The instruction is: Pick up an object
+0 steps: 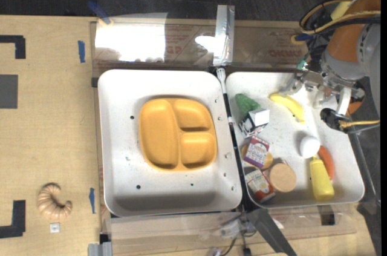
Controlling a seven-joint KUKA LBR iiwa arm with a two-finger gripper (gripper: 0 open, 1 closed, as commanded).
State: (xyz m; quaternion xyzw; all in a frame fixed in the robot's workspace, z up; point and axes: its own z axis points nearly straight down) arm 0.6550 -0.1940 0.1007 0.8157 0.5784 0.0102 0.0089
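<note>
The pincer [315,84] hovers over the right bin's [354,179] far right corner; I cannot tell its state. Just left of it lies a banana [289,106]. Nearer than the banana sit a white ball [308,144], yellow bottle [320,177], carrot [327,161], round wooden lid [282,177] and snack packets [256,152]. Left of the banana, a green item [245,103].

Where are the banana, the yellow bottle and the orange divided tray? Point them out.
banana [288,106]: camera view, middle of its curved yellow body, in the right bin.
yellow bottle [320,178]: camera view, middle of its body, right bin's near right corner.
orange divided tray [158,132]: camera view, its large left compartment, in the left bin.
</note>
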